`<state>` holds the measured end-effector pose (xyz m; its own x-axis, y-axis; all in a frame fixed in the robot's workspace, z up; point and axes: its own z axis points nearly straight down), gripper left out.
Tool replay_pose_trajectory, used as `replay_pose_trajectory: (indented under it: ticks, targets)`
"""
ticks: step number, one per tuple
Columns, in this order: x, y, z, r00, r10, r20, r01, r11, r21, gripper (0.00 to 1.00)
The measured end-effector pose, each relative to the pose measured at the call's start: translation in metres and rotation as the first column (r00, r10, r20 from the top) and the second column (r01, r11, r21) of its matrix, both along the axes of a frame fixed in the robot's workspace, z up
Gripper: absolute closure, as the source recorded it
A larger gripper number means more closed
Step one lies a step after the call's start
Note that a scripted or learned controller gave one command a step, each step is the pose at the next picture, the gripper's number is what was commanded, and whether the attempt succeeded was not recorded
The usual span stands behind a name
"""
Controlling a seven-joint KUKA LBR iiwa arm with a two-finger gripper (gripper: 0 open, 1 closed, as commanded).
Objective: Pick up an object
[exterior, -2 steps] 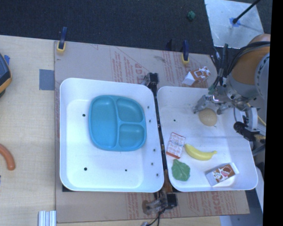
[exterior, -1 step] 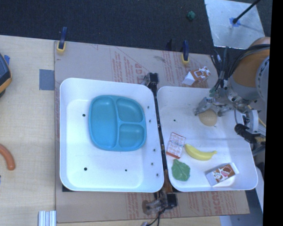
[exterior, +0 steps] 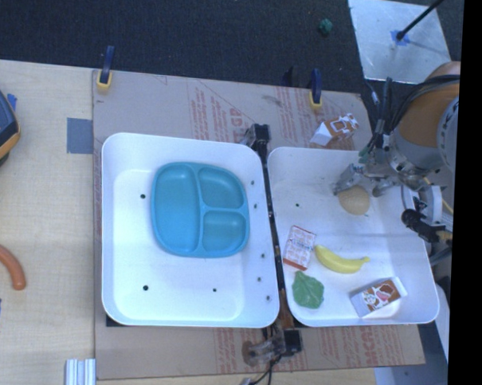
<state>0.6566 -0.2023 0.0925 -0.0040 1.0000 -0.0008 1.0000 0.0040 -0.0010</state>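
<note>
Beige and rounded, a potato-like object (exterior: 354,201) in the right bin (exterior: 411,315) is straddled by the tool (exterior: 358,183), apparently for grasping, though its grip cannot be told.

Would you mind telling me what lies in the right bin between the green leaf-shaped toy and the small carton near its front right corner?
In the camera view, only bare white bin floor separates the green toy and the carton; the banana sits just behind that stretch.
</note>
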Motion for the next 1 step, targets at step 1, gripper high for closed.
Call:
replay_pose_trajectory:
  ticks: [1]
  targets:
    - [0.0000, 0.0005, 0.0000, 1.000, 0.001, -0.001, -0.001, 1.000, 0.000, 0.00]
